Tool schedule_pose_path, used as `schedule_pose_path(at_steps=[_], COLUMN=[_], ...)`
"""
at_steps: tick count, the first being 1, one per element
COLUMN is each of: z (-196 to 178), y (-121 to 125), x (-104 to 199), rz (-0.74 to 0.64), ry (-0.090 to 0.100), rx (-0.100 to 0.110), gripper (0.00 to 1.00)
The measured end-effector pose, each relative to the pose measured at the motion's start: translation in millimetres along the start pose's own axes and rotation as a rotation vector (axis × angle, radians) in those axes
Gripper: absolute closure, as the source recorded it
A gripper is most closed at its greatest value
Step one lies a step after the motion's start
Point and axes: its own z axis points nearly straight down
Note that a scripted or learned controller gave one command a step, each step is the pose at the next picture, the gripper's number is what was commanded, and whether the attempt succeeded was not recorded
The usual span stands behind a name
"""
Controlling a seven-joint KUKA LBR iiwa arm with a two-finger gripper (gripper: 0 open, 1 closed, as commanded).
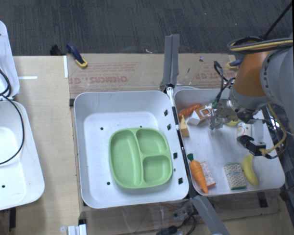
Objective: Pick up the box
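While the grey arm with its orange wrist band (254, 79) reaches in over the right-hand shallow white bin (221, 184), the gripper (215, 123) hangs low near that bin's far end, and whether it is wide or narrow I cannot tell at this size. The likeliest candidate for the box is the small brown-and-white cardboard carton (203, 112) lying on the bin floor just beside the gripper, next to an orange toy piece (189, 110); whether the two touch is unclear. Nothing is visibly held, so I judge the pick not yet made: the grasp and the lift both remain. Elsewhere in that bin lie a toy carrot (198, 173), a pale green sponge-like block (234, 176) and a yellow banana (249, 170). The left bin (90, 140) holds a green divided plate (140, 158).
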Motion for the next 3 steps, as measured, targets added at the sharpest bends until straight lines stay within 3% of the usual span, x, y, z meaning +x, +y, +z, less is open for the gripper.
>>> schedule_pose_path(at_steps=[1,2,3], z=[0.1,-8.7,-8.7], y=[-0.1,-0.1,-0.1], x=[0.1,-1.1,-1.0], rz=[0.000,0.001,0.000], ry=[0.000,-0.001,-0.001], rx=[0.000,0.000,0.000], gripper=[0.00,1.00,0.00])
